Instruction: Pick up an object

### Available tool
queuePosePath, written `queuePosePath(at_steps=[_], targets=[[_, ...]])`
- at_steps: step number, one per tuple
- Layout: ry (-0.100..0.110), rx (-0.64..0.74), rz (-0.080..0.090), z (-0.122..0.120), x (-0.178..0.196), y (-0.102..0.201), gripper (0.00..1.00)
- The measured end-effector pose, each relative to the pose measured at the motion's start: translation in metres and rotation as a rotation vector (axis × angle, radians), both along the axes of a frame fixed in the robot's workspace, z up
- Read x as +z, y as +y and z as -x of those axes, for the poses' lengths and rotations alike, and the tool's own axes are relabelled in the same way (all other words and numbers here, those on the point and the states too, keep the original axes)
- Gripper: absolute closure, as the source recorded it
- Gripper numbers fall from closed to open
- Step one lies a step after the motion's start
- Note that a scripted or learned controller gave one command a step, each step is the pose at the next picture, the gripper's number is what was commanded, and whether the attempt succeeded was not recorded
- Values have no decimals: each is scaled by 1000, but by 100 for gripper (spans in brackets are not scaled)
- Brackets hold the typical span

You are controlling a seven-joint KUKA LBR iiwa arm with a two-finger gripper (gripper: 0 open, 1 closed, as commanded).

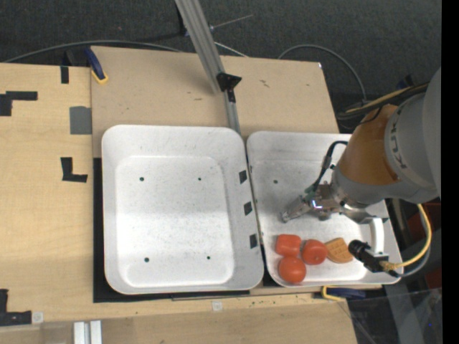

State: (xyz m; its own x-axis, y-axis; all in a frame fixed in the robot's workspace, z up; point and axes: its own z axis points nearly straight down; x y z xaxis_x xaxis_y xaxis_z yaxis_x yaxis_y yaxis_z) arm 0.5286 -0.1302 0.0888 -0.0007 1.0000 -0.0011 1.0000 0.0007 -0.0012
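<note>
Three red round objects lie close together at the near edge of the right bin. A tan-orange piece rests just to their right. My gripper hangs low over the middle of the right bin, just above and behind the red objects, pointing left. The arm with its orange band comes in from the right. Nothing shows between the gripper's tips.
The left bin sits beside the right one, joined by black clips along the shared rim. A grey metal pole slants over the back of the bench. Cables run behind the bench and at the right edge.
</note>
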Motion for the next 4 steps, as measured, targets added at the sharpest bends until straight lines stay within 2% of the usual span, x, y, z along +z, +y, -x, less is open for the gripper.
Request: queuePosePath(at_steps=[1, 3, 4], targets=[[0, 1, -1, 0, 10, 1, 100], [-5, 1, 0, 1, 114, 9, 100], [-1, 6, -3, -8, 127, 63, 100]])
